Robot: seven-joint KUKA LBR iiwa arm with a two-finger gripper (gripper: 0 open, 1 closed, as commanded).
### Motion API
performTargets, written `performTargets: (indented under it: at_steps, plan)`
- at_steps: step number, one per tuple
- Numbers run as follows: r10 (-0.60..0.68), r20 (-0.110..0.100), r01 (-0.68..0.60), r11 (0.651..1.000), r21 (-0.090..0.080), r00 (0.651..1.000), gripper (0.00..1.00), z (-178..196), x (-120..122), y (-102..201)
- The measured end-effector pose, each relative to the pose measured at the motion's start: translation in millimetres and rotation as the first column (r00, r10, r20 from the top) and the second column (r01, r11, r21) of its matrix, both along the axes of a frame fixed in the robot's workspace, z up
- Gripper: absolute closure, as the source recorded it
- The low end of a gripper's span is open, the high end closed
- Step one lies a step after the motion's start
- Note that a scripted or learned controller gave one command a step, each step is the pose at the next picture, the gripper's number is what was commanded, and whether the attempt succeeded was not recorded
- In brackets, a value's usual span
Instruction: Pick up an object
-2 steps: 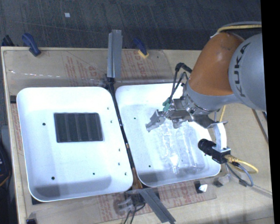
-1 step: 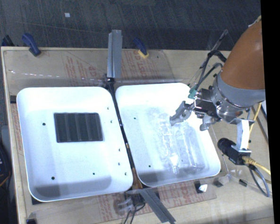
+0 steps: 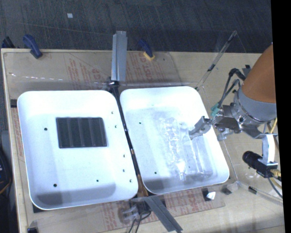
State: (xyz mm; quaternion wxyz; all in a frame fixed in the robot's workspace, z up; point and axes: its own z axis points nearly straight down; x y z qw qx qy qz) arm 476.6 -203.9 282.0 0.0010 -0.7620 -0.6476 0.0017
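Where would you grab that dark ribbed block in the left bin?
Probably across the block's short sides, from straight above. It lies flat mid-bin with open floor around it, so fingers fit on both long edges; the ribs run across, giving no better hold.

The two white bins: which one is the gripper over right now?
The right-hand bin. The gripper sits above its right side, over some clear, hard-to-make-out items. The left bin holds a dark ridged rectangular block instead.

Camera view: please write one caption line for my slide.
Robot claw over the right bin with clear plastic items; dark ribbed block in the left bin.
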Motion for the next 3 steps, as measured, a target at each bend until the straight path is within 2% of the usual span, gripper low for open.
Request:
performTargets:
  at_steps: [1,2,3]
  plan:
    - [-0.038,0.002,0.038,0.999,0.001,0.999,0.00,22.7,-0.1,-2.5]
    - [-0.015,0.002,0.015,1.000,0.002,1.000,0.00,22.0,0.4,0.3]
    - [-0.010,0.001,0.010,1.000,0.002,1.000,1.00,31.8,1.0,0.3]
